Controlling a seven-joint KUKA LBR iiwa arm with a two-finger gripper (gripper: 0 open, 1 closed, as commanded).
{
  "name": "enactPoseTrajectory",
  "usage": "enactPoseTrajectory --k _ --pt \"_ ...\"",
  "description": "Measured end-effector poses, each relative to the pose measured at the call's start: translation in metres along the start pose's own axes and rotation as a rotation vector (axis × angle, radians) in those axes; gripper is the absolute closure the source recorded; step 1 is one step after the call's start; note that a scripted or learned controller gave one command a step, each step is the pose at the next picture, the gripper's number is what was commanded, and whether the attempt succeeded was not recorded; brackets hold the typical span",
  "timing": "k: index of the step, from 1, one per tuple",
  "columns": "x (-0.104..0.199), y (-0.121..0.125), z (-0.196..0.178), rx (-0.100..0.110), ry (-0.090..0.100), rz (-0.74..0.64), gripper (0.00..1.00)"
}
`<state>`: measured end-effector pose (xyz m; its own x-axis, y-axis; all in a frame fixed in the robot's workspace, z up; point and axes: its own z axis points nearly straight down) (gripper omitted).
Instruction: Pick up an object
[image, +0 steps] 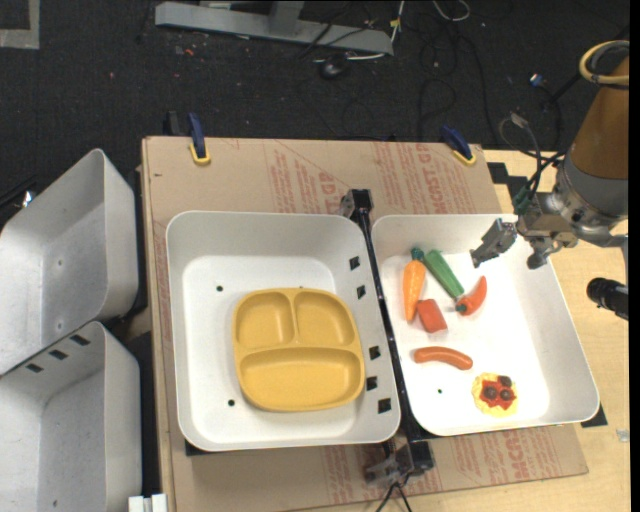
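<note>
**Toy foods wait in the right bin, pincer open above its rim**

Toy foods lie loose in the right bin (560, 340), toward its left half. A carrot (413, 286) stands near the divider with its green top at 12 o'clock. Just at its 2 o'clock lies a green cucumber (442, 273), slanting down toward 4 o'clock. A red chili pepper (474, 296) curves at the cucumber's lower end, touching or nearly so. A red-orange block (431, 316) sits at 5 o'clock of the carrot, just beside its tip. At 6 o'clock of that block lies a sausage (442, 357), and at the sausage's 4 o'clock a small pizza piece (494, 392) with dark toppings.

The pincer (518, 247) hangs at 2 o'clock of the group, over the bin's upper right rim, its two dark fingers spread apart with nothing between them.

At 9 o'clock, the left bin (190, 300) holds a yellow divided plate (297, 348). Both bins rest on the cardboard-covered counter (270, 170).
</note>
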<state>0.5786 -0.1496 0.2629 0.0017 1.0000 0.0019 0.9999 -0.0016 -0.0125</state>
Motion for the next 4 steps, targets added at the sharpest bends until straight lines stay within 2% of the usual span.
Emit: enactPoseTrajectory --k 1,2,3,4 --pt "0.0 0.002 -0.007 -0.012 -0.002 -0.003 0.0" --pt "-0.005 -0.003 0.039 -0.008 -0.001 0.0 0.0" --pt "-0.003 -0.003 0.104 -0.006 -0.001 0.0 0.0" --pt "-0.001 0.005 0.151 -0.008 -0.001 -0.001 0.0"
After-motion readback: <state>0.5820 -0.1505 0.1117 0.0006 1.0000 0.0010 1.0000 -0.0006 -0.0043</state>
